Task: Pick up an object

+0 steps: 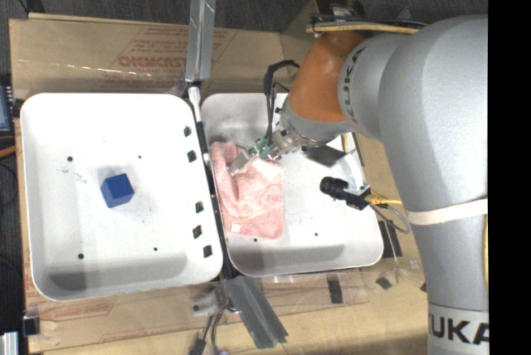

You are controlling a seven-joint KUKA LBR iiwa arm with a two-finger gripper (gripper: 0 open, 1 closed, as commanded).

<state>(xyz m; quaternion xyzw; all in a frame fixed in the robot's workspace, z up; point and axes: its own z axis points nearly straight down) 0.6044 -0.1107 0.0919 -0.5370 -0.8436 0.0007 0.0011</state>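
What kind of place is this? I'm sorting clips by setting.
Probably a robotics lab's grasping test bench: a KUKA arm over two white bins, cardboard underneath, and test items, a blue cube and pink cloth.

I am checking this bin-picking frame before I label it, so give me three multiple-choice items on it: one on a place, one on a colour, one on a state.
1. Where does the cube lie?
A. In the left bin
B. In the right bin
C. On the cardboard behind the bins

2. What colour is the cloth?
A. Green
B. Pink
C. Black

3. How does the cloth lie?
A. Folded in a neat square
B. Hanging over the bin's outer wall
C. Crumpled on the bin floor

Answers:
1 A: the cube sits alone on the left bin's floor.
2 B: the fabric is pale pink against the white bin.
3 C: it lies rumpled inside the right bin, beside the divider, with the pincer at its upper end.
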